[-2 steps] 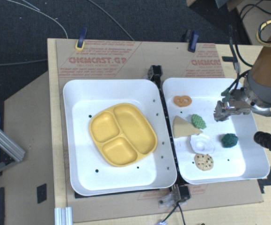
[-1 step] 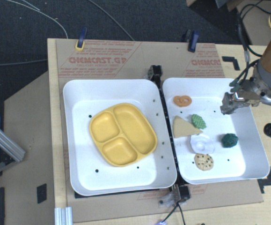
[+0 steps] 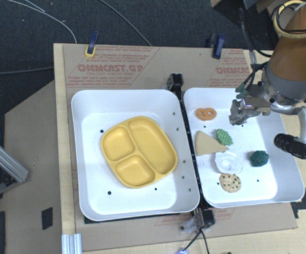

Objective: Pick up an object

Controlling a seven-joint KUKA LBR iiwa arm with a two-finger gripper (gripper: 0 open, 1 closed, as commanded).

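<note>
Looking down at a slant on two shallow white bins side by side on a bench. Nearest the camera in the right bin [image 3: 285, 187]: a round speckled cookie [image 3: 230, 182], touching a white fried-egg piece [image 3: 227, 163] just behind it. Beside that, toward the right, a dark green broccoli-like lump [image 3: 258, 158]. Further back, a pale yellow cheese wedge [image 3: 208, 143], long axis running left to right, broad end against the bin's left wall, tip pointing right toward a small light green knobbly piece [image 3: 224, 137] that touches it. Beyond, an orange ring-shaped pretzel [image 3: 206, 114]. In the left bin [image 3: 84, 142], a yellow three-compartment plate [image 3: 138, 151], tilted diagonally. Farthest back, reaching in from the right, the gripper [image 3: 241, 114], hovering near the pretzel with nothing visibly between its fingers; cannot tell how far apart they stand. Arm body cut off at the frame edge.
</note>
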